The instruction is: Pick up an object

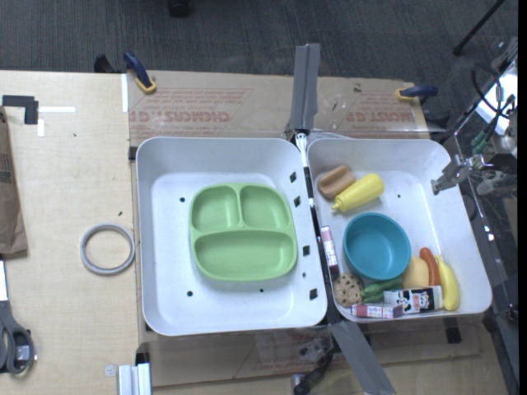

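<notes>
I am at the very start of the pick: nothing is between my fingers, and my pincer [449, 175] hangs at the right bin's [428, 159] far right corner, just over its rim, with the objects lying well apart from it toward the near and left parts of that bin. From this slant I cannot tell whether the pincer is spread or closed; it is small and tangled with cables against the dark floor. As I judge it, the next move calls for choosing one target and coming down over it with room on both sides. The yellow bottle [359, 192] looks the best choice, lying tilted near the bin's far left corner, touching the hot dog bun [335, 179] on its far side but free toward the bin's centre. The blue bowl [377, 247] sits in the middle of the bin, wide and awkward to span. Along the near edge the things crowd together: a cookie [347, 289] at the near left corner, a small carton [406, 300] beside it, and a banana [449, 282] with an orange carrot [429, 266] toward the near right corner, so a grasp there risks nudging neighbours. The green divided plate [243, 232] lies alone in the left bin [156, 220], flat and hard to get under
</notes>
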Robot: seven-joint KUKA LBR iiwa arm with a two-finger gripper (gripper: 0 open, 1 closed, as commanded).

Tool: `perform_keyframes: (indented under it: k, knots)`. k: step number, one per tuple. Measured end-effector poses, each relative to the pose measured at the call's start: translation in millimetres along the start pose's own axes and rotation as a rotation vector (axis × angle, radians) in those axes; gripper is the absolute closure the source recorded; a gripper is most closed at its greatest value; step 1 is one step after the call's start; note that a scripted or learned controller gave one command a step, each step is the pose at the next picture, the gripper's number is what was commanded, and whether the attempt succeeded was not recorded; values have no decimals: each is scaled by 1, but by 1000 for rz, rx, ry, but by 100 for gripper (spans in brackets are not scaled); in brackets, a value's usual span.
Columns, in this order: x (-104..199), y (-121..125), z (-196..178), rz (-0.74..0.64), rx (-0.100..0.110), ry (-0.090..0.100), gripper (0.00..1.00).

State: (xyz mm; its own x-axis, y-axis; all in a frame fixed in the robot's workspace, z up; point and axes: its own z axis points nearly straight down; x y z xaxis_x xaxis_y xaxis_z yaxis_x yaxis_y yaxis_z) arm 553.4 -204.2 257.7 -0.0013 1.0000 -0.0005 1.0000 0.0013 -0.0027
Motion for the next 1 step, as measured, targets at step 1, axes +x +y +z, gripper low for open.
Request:
perform_keyframes:
  k: [1]
  knots:
    - [25,34,154,-89,0,0,0]
